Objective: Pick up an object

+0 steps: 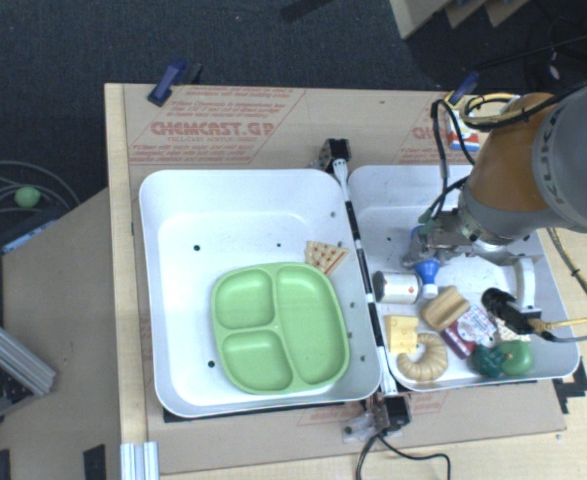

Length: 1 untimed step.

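Because the clutter is crowded into the right bin [398,193], the pincer [431,240] is lowered there above a blue-capped white bottle [403,286], its state being indeterminable.

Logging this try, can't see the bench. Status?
Gripper low in right bin, fingers unclear. Nothing seen held. White bottle just below it; toys crowd close. Green tray in left bin.

The arm [533,168] runs off the right edge and covers much of the right bin's [393,193] floor. Its gripper [428,243] is too small and shadowed to read, and the bin's far right wall sits behind the arm.
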{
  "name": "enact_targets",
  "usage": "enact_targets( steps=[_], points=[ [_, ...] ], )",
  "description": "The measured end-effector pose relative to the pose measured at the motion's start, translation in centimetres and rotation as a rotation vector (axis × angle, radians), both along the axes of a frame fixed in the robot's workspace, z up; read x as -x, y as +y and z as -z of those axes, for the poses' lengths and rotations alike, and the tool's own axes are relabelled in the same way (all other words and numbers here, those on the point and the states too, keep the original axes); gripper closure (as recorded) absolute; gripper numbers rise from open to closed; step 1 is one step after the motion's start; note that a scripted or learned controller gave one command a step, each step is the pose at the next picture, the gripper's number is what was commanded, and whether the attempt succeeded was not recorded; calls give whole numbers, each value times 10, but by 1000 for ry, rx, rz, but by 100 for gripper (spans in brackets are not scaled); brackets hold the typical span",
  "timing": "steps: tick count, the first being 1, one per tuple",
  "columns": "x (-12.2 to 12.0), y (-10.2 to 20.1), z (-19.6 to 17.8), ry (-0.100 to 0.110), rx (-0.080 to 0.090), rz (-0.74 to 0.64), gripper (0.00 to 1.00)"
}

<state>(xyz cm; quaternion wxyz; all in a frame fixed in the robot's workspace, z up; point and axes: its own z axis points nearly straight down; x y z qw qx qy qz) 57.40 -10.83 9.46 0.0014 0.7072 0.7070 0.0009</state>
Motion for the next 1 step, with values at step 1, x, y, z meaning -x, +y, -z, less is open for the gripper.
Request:
enact_targets(
  steps=[1],
  points=[
    [43, 55, -112, -2, -2, -3, 100]
  ],
)
